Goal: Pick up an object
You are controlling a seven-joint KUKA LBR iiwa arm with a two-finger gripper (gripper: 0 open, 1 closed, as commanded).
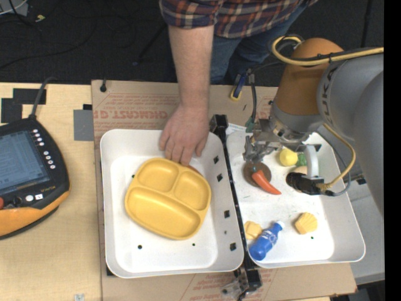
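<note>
Cardboard covers the bench (69,99) under two shallow white bins, and the gripper (255,158) hangs low in the right bin (351,243); whether it is open or closed cannot be told. Just below it lies an orange carrot (265,181) with a brown round piece (256,170) at its top end, seemingly touching the tool. Beside it, toward the arm, sits a yellow ball (287,157). Nearer the camera lie a blue bottle (265,241) and a yellow corn-like piece (305,222). Across the divider, in the left bin (119,256), a person's hand (183,137) touches a yellow divided plate (167,197).
</note>
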